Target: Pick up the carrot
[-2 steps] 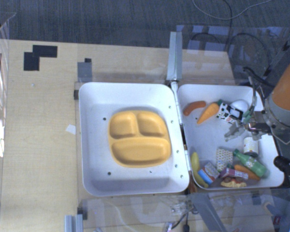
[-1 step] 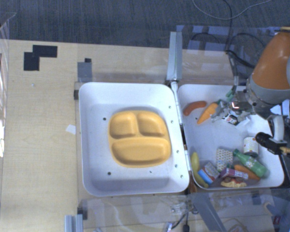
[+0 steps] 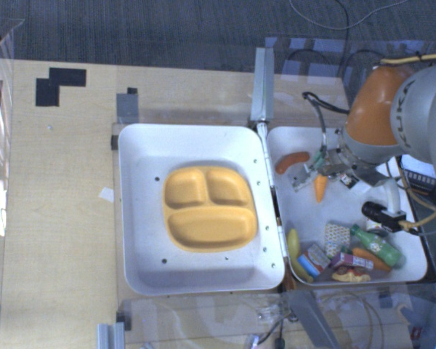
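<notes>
In the left bin (image 3: 138,217) we see a yellow tray (image 3: 209,207), out of the way of the job. In the right bin (image 3: 291,140) the carrot (image 3: 320,187) hangs point-down, grasped between the tool's (image 3: 321,171) fingers, just beside a sausage (image 3: 292,161); we judge it lifted clear of the clutter (image 3: 349,257) heaped nearer us.

Pale wood bench (image 3: 58,217) w/ black tape marks (image 3: 58,84); dark blue-grey carpet (image 3: 145,17) beyond, thin cable (image 3: 327,9) looped on it.
</notes>
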Tool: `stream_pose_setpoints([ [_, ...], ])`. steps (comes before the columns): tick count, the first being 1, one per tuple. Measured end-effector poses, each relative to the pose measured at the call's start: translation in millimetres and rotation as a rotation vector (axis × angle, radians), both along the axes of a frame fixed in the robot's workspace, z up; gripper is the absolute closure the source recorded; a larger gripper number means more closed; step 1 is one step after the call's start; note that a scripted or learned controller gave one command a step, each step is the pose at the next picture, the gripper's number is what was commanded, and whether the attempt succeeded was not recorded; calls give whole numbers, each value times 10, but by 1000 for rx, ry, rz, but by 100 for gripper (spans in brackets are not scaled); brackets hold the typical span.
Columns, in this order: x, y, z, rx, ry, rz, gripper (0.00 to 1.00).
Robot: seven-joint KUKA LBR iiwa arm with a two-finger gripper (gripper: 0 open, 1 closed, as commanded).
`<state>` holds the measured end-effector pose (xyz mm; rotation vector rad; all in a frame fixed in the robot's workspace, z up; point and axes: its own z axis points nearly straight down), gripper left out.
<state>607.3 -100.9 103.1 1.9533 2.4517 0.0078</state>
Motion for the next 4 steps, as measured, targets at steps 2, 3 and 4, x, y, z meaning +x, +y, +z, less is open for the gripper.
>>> stream_pose_setpoints([
  [2, 257, -264, 111, -6, -32, -41, 0],
  [3, 273, -268, 240, -8, -37, -39, 100],
  [4, -561, 153, 946, 4, 4, -507, 100],
])
